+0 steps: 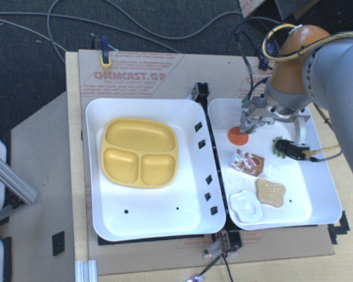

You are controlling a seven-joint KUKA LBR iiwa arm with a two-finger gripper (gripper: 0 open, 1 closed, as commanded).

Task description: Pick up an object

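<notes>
You're looking at two glossy white plastic bins (147, 222) on a matt brown cardboard sheet (138, 75). The yellow divided plate (139, 152) looks like smooth, slightly shiny plastic

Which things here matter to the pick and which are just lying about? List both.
Job in hand: gripper, orange disc, patterned packet, toast slice, fried egg toy, right bin.

Lying about: yellow divided plate, left bin, blue clamp.
</notes>
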